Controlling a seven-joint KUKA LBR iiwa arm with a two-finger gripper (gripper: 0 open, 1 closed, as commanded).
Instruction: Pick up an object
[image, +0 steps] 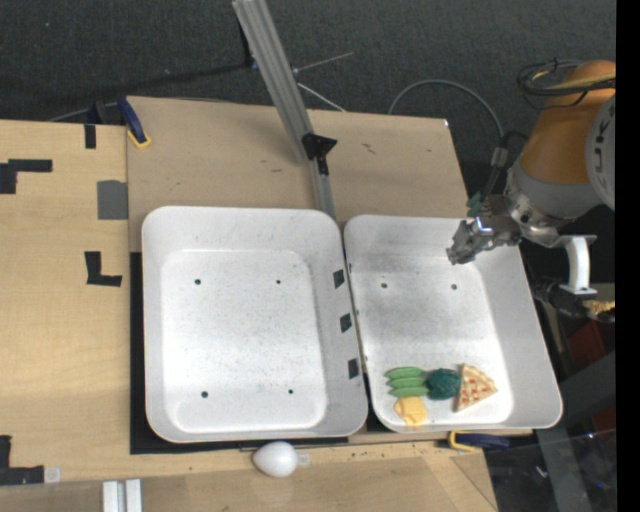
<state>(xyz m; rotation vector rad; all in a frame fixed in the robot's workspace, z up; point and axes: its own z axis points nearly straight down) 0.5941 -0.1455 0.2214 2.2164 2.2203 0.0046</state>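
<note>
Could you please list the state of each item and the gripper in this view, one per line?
gripper: hovering over the right bin's far edge, holding nothing visible.
pizza slice: lying flat in the right bin, near corner.
dark green toy: resting beside the pizza slice.
green pea pod: lying flat.
yellow piece: lying flat.
left bin: upright on the bench.
white egg: resting on the bench outside the bins.

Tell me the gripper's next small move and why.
Probably travel toward the near edge of the right bin. The gripper hangs over that bin's far right part, while the toys, a pizza slice, green pea pod, dark green piece and yellow piece, cluster at its near edge.
</note>
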